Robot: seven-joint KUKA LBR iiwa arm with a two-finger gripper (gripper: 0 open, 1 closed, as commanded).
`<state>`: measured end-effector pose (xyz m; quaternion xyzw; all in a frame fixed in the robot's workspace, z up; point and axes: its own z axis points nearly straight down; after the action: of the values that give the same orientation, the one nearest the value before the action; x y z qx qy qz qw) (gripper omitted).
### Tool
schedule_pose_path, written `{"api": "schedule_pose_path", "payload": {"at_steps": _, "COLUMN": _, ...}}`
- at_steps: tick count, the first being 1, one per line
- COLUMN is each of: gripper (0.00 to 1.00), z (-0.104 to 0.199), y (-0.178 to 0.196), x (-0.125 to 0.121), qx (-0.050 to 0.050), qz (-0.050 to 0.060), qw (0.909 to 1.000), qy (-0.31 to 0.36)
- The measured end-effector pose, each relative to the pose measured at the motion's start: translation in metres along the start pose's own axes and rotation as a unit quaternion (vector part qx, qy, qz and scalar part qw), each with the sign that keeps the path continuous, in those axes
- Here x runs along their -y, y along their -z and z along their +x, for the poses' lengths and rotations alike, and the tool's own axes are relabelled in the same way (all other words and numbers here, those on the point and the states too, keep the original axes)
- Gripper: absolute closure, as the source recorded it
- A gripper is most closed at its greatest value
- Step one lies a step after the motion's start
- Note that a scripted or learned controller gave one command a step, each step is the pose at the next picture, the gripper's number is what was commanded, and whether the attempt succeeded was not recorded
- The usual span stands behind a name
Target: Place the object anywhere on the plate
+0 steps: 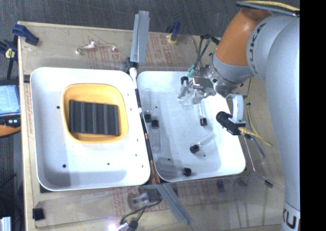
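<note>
1. We see the gripper (189, 94) over the right bin (232, 161), toward its twelve o'clock edge; we cannot tell its state.
2. A clear bottle (201, 145) lies at the bin's five o'clock.
3. The yellow plate (94, 90) sits in the left bin (46, 123).

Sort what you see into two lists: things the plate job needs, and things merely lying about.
Needed for the job:
- yellow plate in the left bin
- claw over the right bin
- small clear objects with black caps

Lying about:
- blue clamp at the bench corner
- metal bar above the bins
</note>
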<state>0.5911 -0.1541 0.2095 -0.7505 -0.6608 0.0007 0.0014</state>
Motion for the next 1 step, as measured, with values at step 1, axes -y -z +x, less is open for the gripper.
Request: {"api": "schedule_pose_path", "payload": {"at_steps": 1, "gripper": 1.0, "z": 0.0975, "y": -0.0192, "x": 0.0206, "qx": 0.0, "qz": 0.001, "qw": 0.9981, "qy": 0.061}}
